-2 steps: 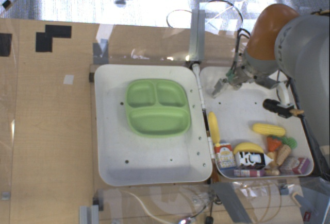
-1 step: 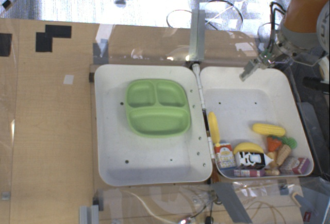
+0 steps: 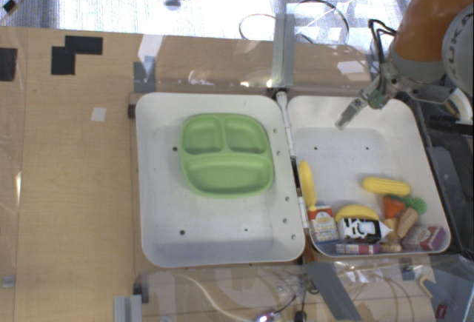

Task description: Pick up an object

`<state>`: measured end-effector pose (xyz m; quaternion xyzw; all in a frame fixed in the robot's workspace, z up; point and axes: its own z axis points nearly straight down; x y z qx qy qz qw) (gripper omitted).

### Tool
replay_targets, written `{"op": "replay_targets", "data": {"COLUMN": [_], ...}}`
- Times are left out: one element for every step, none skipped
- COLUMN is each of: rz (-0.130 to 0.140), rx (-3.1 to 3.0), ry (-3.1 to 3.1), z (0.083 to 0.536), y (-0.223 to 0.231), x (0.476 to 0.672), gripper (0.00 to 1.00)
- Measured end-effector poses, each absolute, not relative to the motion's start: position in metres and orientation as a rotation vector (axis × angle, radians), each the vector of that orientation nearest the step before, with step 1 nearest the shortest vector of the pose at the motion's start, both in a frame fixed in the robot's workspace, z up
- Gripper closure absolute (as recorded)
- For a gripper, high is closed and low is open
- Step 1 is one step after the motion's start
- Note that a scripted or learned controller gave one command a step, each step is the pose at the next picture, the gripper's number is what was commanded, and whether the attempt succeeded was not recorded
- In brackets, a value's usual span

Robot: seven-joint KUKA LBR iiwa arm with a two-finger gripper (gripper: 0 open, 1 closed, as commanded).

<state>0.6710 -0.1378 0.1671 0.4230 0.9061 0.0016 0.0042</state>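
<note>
My gripper (image 3: 346, 119) hangs over the far part of the right bin (image 3: 348, 150), tilted down to the left from the orange-banded wrist, with nothing seen in it. The pile of toy food lies well in front of it, along the bin's near edge. It holds a yellow corn cob (image 3: 386, 186), an orange carrot with a green top (image 3: 400, 204), a yellow banana (image 3: 358, 212), a black-and-white carton (image 3: 361, 229) and a small red-and-white box (image 3: 321, 223). A long yellow piece (image 3: 306, 181) lies against the bin's left wall.
A green divided plate (image 3: 226, 154) lies in the left bin (image 3: 159, 224). A pink box (image 3: 433, 237) and a tan piece (image 3: 406, 222) sit in the right bin's near right corner. A metal divider (image 3: 284, 54) rises behind the bins.
</note>
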Motion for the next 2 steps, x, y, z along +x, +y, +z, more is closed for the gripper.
{"op": "replay_targets", "data": {"rz": [0.005, 0.006], "rx": [1.111, 1.359], "ry": [2.928, 2.824], "z": [0.155, 0.101], "y": [-0.129, -0.135], "x": [0.668, 0.658], "gripper": [0.00, 0.00]}}
